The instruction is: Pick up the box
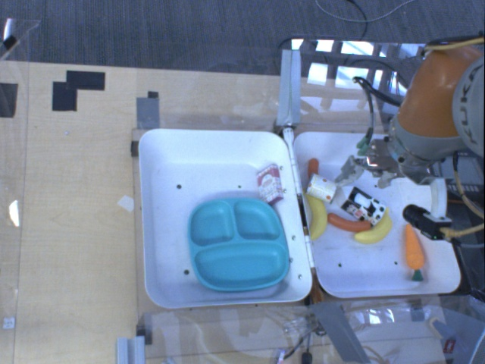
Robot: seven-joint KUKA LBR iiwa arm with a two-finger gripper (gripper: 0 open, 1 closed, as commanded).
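Two shallow white bins sit side by side on the desk. The left bin (159, 203) holds a teal divided plate (239, 243) toward its near edge, and a small red-and-white packet (270, 183) lies near the bin's right wall, just beyond the plate's far right corner.

The right bin (379, 279) is more crowded. The box (362, 203), black and white with a patterned face, lies near the middle of this bin, tilted. It touches a yellow banana (374, 233) on its near right side and a red sausage-like piece (348, 222) on its near side. A second banana (317, 217) lies along the bin's left wall, with a small white block (320, 189) just beyond it and a short orange-red piece (313, 166) farther toward the far edge. A carrot (412, 249) lies near the bin's right wall.

The arm (443, 97) reaches in over the right bin's far right corner. Its end effector (369, 167) hangs just beyond the box, toward the far edge; nothing is seen between its fingers, and whether they are spread or closed cannot be told.
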